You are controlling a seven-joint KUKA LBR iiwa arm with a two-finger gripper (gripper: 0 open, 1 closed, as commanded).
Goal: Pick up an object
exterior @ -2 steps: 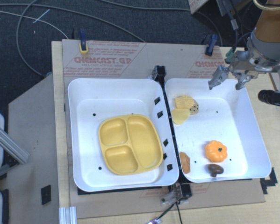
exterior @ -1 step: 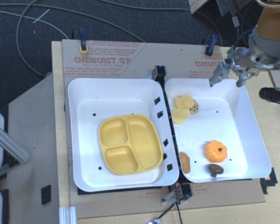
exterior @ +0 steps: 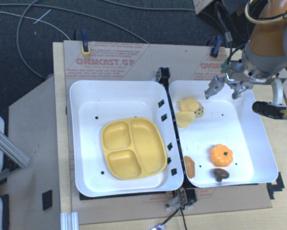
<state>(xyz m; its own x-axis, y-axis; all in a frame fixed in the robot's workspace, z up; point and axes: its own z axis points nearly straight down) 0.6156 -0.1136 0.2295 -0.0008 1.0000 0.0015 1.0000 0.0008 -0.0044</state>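
Far to the gripper's left and toward the near side you'll see the yellow divided tray [exterior: 132, 147] in the left bin [exterior: 81, 128]. Just left of and below the gripper lie the pale yellow pieces [exterior: 188, 112]. The gripper [exterior: 225, 89] hovers over the far edge of the right bin [exterior: 258, 147], fingers spread wide, nothing between them; the pick isn't done. Well below it sit the brown piece [exterior: 189, 166], orange pumpkin [exterior: 221, 155] and dark piece [exterior: 221, 174]. I'd judge nothing blocks a descent.
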